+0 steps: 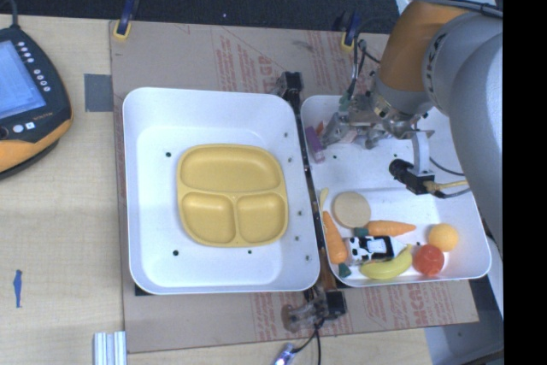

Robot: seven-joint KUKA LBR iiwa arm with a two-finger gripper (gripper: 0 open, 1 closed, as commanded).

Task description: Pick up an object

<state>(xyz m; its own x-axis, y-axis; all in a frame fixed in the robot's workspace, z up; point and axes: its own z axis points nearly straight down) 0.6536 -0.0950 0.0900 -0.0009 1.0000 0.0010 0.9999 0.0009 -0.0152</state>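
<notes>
My gripper (332, 132) hangs low over the far left corner of the right bin (453, 199), under the orange-banded wrist. A small purple object (316, 144) lies right beside its tip, against the bin's left wall; whether they touch cannot be made out. Toys are piled along the bin's near side: a round beige disc (350, 208), an orange carrot (391, 227), a second carrot (335, 238), a black-and-white toy (372, 248), a yellow banana (385, 267), a red tomato (429, 260) and a yellow-orange fruit (443, 236).
The left bin (145, 184) holds a yellow divided plate (232, 193). A teach pendant (26, 98) lies at the bench's far left. A black cable connector (410, 175) dangles from the arm over the right bin's middle.
</notes>
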